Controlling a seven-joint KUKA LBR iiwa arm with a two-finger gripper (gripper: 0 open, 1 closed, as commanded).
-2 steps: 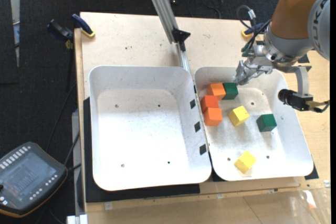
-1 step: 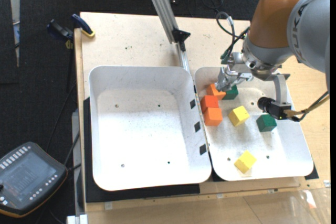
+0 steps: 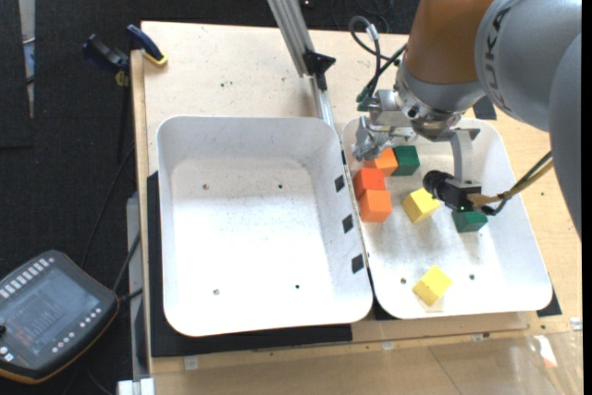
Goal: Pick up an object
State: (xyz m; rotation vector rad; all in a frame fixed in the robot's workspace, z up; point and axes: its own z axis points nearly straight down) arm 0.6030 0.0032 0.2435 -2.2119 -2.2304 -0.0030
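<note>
- Camera view looks down on a pale worktop (image 3: 231,60) bearing two white bins, a left bin (image 3: 185,134) and a right bin (image 3: 518,264).
- Grey arm (image 3: 527,42) reaches in over the right bin's far end, and its gripper (image 3: 375,139) hangs near that bin's far-left corner; whether it is released or clenched I cannot tell.
- Just beside the gripper, toward the near edge, sit two orange blocks (image 3: 374,192), touching each other along the bin's left wall.
- A green block (image 3: 405,160) lies close by, with a small orange piece (image 3: 387,162) against it.
- Mid-bin lies a yellow block (image 3: 420,204), with a second green block (image 3: 470,220) toward the right wall.
- Another yellow block (image 3: 431,285) rests well apart, near the near edge.
</note>
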